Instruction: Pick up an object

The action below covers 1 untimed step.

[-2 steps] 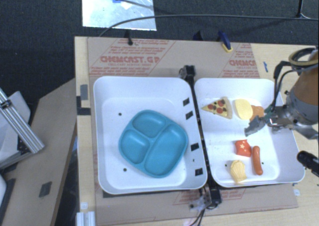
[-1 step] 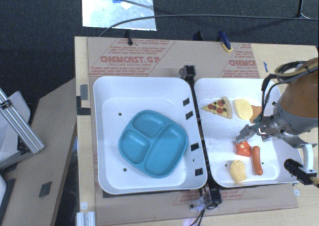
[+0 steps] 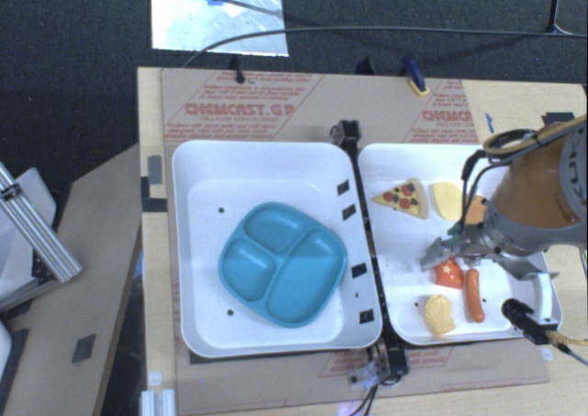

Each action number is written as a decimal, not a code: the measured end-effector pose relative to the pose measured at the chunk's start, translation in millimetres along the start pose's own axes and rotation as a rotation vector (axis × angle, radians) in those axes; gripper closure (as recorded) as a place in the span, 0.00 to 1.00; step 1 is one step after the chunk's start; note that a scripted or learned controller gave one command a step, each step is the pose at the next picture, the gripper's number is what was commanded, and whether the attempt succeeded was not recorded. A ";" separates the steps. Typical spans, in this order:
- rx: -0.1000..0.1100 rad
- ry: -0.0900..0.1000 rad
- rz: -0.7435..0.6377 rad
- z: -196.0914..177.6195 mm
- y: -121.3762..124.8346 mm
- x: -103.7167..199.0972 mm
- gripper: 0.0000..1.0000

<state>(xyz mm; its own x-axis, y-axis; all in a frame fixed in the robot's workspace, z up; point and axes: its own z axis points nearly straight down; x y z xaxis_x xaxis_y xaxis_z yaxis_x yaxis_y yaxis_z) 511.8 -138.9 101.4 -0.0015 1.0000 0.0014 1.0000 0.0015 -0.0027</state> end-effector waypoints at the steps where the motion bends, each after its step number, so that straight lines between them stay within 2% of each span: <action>1: -0.003 -0.001 0.001 17.4 0.7 0.1 0.00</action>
<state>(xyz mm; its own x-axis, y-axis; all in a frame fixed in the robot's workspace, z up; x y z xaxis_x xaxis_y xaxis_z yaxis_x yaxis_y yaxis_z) 512.4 -138.7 84.0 -0.0008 1.0000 0.0004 1.0000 0.0008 0.0004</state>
